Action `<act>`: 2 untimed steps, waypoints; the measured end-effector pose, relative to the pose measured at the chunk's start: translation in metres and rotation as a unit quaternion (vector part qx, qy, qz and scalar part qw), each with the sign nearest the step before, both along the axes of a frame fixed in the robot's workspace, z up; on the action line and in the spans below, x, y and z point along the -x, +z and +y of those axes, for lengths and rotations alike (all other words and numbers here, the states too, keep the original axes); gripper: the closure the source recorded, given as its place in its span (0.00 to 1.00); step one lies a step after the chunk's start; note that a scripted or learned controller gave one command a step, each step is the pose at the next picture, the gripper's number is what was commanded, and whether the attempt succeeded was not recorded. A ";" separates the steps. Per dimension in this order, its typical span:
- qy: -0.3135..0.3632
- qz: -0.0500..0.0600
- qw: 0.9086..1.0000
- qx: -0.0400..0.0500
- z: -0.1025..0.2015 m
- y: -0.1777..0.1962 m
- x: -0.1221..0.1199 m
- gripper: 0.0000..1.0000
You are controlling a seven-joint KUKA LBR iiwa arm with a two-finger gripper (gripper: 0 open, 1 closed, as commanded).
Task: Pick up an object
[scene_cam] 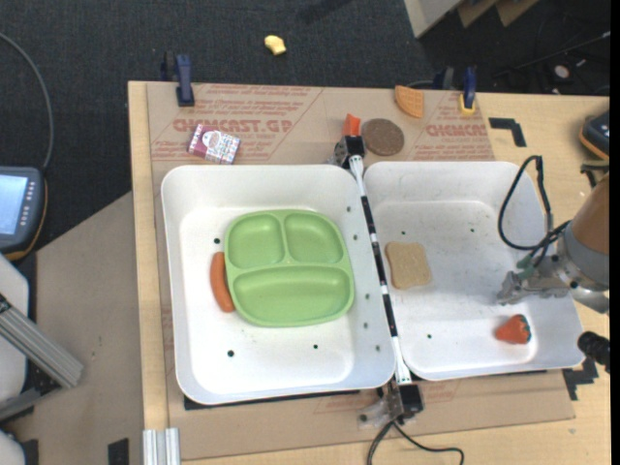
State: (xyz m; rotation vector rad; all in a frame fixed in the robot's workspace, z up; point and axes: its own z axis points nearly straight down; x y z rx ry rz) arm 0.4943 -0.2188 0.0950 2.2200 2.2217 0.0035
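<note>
- strawberry-like red toy with a green top (513,330) lies near the front right corner of the right shallow white bin (455,187), just below the gripper and apart from it.
- two-finger gripper (518,286) sits low over the right side of that bin, on the grey arm (591,250) coming in from the right; nothing shows between its tips, and whether they stand apart or together cannot be told from this view.
- one tan square slice like toast (408,264) lies flat near the left wall of the right bin, well apart from the red toy.
- a black cable (518,201) loops over the right bin's far side toward the arm.
- left shallow white bin (194,260) holds two things: one light green plastic plate with three compartments (288,266), and one orange carrot-like stick (221,281) touching the plate's left edge.
- the two bins sit side by side on a brown cardboard sheet (155,356) printed in red; the lettering reads roughly "chemcast gp", seen twice, once at each far side.
- on the cardboard behind the bins: one small pink and white packet (213,143), its print too small to read, one round brown disc (383,137), one small orange piece (352,124), and one orange wedge (410,101).
- two blue clamps (182,77) grip the far edge of the sheet.
- one small yellow thing (276,44) lies on the dark floor beyond.
</note>
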 end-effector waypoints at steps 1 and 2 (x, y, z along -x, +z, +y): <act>0.000 0.000 1.000 0.000 0.000 -0.001 0.000 0.00; 0.002 0.001 1.000 -0.004 -0.001 -0.010 0.014 0.00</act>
